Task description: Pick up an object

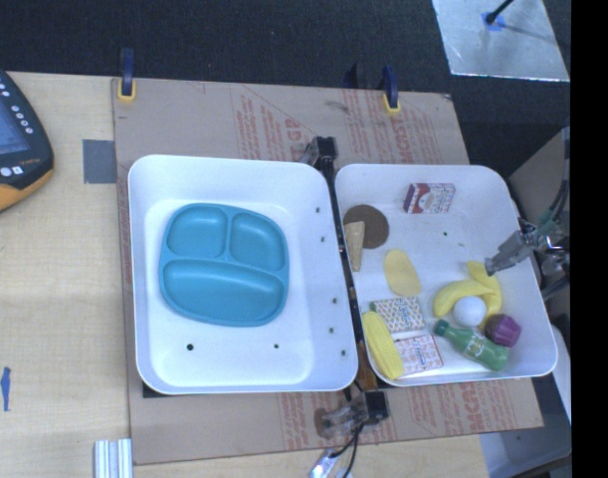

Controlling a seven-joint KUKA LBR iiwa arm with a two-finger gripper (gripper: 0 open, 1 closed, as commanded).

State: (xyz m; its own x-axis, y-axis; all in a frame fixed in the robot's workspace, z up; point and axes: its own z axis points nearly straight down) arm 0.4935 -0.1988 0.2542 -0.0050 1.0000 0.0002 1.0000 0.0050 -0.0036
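Pale bench (55,297) under brown cardboard, two white bins side by side. Gripper (495,264) low over the right bin (463,182), at its far right edge; open or closed, cannot tell. Banana (466,292) just left of and below the tip, nearly touching, curved, long axis running down-left away from the tip. White ball (470,310) tucked under the banana, bottle (473,346) and purple thing (503,329) beyond. Nearest target, likely: banana.
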